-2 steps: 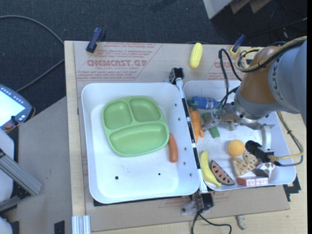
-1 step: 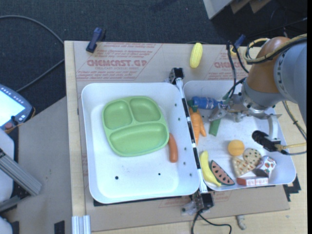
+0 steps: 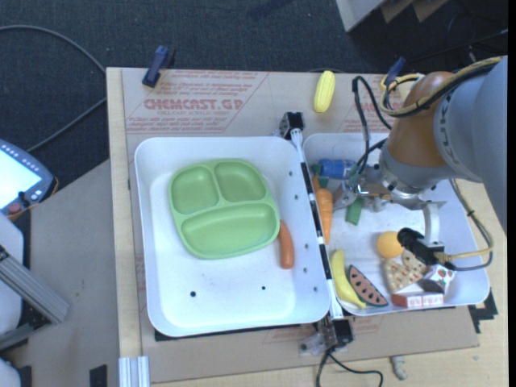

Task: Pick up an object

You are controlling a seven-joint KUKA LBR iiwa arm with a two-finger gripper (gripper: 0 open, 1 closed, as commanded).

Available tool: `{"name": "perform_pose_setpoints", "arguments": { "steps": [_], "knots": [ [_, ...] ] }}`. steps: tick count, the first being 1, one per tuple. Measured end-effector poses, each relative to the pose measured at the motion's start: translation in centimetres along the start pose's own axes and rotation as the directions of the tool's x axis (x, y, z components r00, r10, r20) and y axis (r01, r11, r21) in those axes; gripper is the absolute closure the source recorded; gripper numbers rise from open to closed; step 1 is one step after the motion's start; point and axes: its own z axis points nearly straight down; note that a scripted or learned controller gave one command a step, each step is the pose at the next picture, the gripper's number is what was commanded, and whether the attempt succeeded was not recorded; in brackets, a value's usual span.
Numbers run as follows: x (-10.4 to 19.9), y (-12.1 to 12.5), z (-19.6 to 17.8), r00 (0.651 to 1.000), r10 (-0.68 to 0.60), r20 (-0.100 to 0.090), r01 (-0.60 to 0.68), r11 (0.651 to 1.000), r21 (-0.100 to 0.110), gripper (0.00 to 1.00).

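My gripper (image 3: 360, 193) is low over the upper left part of the right bin (image 3: 463, 216), with the grey arm and its orange band reaching in from the right. A small dark green piece (image 3: 353, 211) lies just below the gripper, and an orange carrot (image 3: 324, 208) rests against the bin's left wall beside it. A blue object (image 3: 331, 168) lies just above and left of the gripper. Farther down the bin are an orange fruit (image 3: 389, 244), a banana (image 3: 342, 274), a watermelon slice (image 3: 368, 288), a waffle-like piece (image 3: 403, 272) and a red and white box (image 3: 420, 298).
The left bin (image 3: 161, 297) holds a green divided plate (image 3: 223, 208) and an orange sausage (image 3: 286, 245) by its right wall. A yellow corn cob (image 3: 324, 92) and a blue clamp (image 3: 156, 65) lie on the board behind the bins.
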Motion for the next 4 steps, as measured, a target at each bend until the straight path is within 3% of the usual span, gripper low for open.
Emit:
{"name": "perform_pose_setpoints", "arguments": {
  "steps": [1, 2, 3, 4],
  "knots": [
    [-2.4, 5.1, 0.0, 1.000, -0.002, -0.002, 0.002, 1.000, 0.000, 0.00],
    [-1.6, -1.4, 0.1, 1.000, 0.000, -0.004, 0.000, 1.000, 0.003, 0.00],
    [-4.7, -7.4, 0.0, 1.000, 0.001, -0.003, 0.000, 1.000, 0.003, 0.00],
    [-4.7, -7.2, -1.2, 1.000, 0.000, -0.002, 0.000, 1.000, -0.003, 1.00]
  ]
}}
